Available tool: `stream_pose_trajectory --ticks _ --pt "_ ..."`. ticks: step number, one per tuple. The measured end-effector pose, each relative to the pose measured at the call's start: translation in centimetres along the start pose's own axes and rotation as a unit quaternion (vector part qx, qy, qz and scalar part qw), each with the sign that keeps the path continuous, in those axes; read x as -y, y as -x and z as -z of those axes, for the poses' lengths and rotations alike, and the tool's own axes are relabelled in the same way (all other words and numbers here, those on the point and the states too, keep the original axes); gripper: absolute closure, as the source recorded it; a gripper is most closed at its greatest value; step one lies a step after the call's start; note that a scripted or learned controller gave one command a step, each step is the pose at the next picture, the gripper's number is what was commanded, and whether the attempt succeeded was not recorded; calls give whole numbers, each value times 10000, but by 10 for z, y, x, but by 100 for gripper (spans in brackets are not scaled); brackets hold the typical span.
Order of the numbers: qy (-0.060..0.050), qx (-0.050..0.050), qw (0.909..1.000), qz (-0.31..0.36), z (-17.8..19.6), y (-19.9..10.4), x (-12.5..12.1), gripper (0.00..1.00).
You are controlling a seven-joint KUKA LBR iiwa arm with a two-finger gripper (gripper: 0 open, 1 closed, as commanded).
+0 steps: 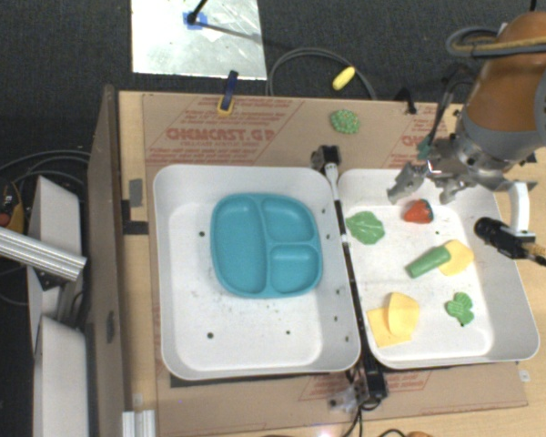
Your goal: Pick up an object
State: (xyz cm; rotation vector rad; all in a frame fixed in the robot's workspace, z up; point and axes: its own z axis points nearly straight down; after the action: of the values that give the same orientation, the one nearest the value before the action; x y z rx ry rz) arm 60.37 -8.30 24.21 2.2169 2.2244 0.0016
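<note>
Camera view: arm [514, 80] is in from the right, with the gripper [428, 192] over the far edge of the right bin [496, 285], roughly mid-width. Jaws look spread apart with nothing between them; the fingers [405, 188] are splayed to either side. The red toy [419, 212] lies on the bin floor just in front of the fingertips, close under them; can't tell if there's contact, and it isn't clamped. Other items in the right bin: a green leafy piece [365, 227] near the left wall, beside the red toy; a green cylinder [428, 262] around the bin centre, tilted and touching a yellow piece [458, 255] on its right; a yellow wedge [393, 318] near the front-left corner; a small green floret [460, 309] toward the front-right, apart from the rest. The left bin [182, 244] holds a teal divided plate [266, 244] sitting about centre, flat, three compartments, nothing in them. The bins touch along the shared middle edge. On the bench [255, 135], behind the bins, a small green knobbly piece [345, 121] lies near the far edge, well apart from the bin contents. A blue-and-yellow clamp [227, 94] sits on the bench's far edge, left of centre.
</note>
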Motion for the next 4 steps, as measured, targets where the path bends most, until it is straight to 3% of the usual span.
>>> stream_pose_trajectory --ticks 1,2,3,4 --pt "-55 0 10000 -33 -118 43 25 0" --pt "32 16 10000 5 -158 84 -48 0" --pt "-24 -6 10000 -16 -158 78 10 0" --pt "44 12 10000 15 -155 84 -62 0"
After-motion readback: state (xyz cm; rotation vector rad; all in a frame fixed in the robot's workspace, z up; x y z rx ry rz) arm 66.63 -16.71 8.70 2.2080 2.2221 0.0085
